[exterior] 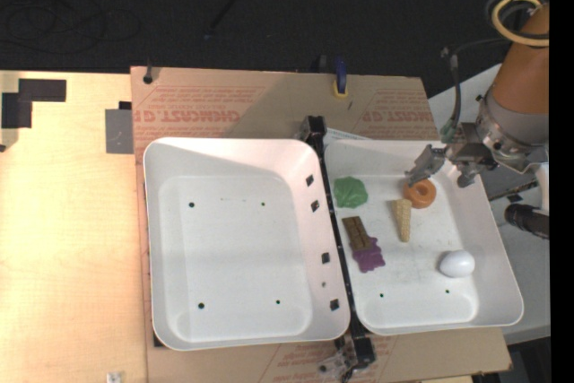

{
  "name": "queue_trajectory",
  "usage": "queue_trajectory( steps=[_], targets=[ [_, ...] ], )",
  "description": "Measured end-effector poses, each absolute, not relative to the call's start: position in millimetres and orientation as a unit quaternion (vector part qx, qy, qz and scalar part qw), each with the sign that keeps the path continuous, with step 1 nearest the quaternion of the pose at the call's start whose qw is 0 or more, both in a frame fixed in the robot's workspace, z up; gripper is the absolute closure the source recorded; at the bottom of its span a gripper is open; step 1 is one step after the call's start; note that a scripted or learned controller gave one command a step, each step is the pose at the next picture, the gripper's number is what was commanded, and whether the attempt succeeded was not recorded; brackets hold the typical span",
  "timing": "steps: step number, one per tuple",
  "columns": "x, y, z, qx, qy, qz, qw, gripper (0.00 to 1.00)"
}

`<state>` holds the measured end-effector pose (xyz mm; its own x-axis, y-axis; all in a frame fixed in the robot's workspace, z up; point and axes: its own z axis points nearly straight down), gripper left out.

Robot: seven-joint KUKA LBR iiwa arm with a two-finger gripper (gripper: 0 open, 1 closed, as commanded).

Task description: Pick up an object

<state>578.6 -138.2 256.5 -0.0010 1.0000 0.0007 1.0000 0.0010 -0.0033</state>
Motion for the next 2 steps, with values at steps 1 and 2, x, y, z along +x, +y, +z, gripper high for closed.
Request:
queue_trajectory(
  steps=[1, 2],
  targets=[
    [591.3, -142.6, 104.2, -0.707, -0.708, 0.0043, 0.006, 0.0],
    [593.8, -145.3, 123.4, -0.708, -0.706, 0.001, 0.001, 1.0]
  ],
)
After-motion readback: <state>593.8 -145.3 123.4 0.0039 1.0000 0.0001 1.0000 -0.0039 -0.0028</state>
